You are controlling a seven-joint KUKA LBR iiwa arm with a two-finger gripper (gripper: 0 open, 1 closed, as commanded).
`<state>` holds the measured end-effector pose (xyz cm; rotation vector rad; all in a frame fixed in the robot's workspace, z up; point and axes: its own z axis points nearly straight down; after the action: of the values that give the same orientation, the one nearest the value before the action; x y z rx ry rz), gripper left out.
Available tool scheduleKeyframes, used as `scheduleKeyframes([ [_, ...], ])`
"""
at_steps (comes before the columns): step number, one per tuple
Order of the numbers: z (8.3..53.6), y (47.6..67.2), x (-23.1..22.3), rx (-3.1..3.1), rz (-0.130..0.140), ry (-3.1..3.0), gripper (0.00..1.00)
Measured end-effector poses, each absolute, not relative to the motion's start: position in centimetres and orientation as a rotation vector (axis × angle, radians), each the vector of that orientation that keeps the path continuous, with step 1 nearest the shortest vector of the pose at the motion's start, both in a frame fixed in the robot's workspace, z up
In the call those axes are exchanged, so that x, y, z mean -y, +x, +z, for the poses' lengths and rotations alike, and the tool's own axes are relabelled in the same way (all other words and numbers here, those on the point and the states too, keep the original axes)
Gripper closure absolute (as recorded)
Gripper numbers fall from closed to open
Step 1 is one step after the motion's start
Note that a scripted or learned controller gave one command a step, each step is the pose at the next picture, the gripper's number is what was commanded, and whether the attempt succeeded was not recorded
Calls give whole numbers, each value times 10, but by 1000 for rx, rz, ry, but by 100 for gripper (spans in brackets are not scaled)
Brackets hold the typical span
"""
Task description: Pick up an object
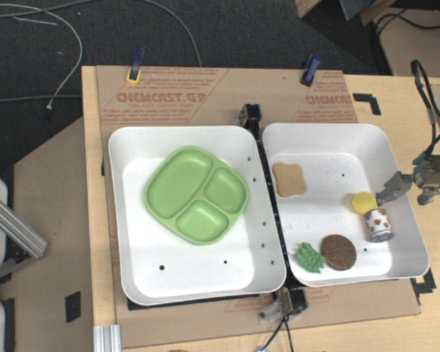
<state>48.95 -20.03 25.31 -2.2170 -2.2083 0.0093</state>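
The right bin holds several small objects. A slice of toast lies near its left wall. By the right wall sit a yellow lemon-like piece and, just below it, a small can with a red-patterned label. Along the front edge lie a round brown patty and a green leafy toy. My gripper hangs over the right rim of this bin, open, with nothing between its fingers. One finger reaches toward the yellow piece, a short gap away.
The left bin carries a green divided plate, turned at an angle. A black clamp joins the bins at the back. Cardboard lies under both bins, and cables hang at the far right.
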Motion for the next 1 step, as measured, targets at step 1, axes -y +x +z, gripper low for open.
scheduleKeyframes([
  [1, 259, 492, 200, 2221, 0, -2220, 0],
])
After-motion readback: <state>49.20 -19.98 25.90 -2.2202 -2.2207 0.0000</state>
